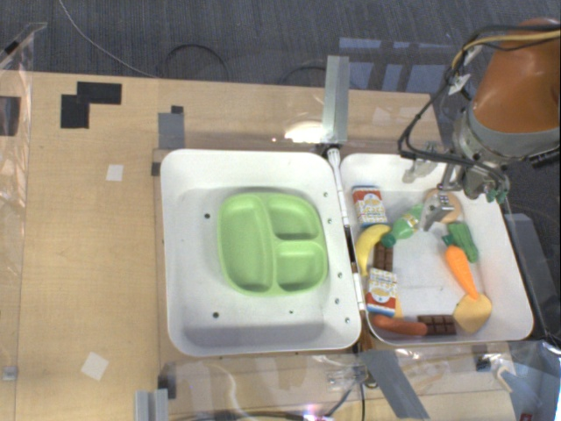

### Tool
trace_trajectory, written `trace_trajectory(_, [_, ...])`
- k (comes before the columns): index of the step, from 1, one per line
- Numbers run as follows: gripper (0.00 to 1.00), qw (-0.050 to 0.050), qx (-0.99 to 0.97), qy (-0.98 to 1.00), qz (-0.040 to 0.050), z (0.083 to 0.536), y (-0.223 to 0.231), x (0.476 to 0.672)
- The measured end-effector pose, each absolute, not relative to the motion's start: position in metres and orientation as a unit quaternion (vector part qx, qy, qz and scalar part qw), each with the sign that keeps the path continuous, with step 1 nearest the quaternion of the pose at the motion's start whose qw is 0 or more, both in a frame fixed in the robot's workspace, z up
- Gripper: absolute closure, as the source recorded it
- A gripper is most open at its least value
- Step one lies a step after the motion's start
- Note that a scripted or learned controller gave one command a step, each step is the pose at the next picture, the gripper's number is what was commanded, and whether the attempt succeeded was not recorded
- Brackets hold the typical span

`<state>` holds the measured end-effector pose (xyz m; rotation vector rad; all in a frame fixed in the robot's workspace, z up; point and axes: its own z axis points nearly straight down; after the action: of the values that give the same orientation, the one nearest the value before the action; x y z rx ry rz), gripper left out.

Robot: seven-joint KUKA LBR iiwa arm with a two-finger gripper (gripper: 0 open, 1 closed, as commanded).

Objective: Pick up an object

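1. Camera view looks down on two white bins side by side: the left bin (188, 323) has a green divided tray (270, 242) sitting in the middle, and the right bin (517, 296) is where all the toy food is.
2. The gripper (438, 209) is down in the right bin's upper part, right above a small green item (405, 228). Can't tell whether it's clamped or loose, too small and blurry.
3. Stuff in the right bin: a banana (366, 244) by the left wall, a carrot (461, 268) to the right of centre, a sausage (400, 326) along the near edge, and a little carton (370, 205) up top.
4. Nothing looks lifted; it's all lying on the bin floor.
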<state>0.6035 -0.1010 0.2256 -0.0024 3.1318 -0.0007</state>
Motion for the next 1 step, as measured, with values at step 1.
trace_trajectory(1, [0.00, 0.010, 0.051, 0.999, -0.0013, 0.1112, -0.1375, 0.5571])
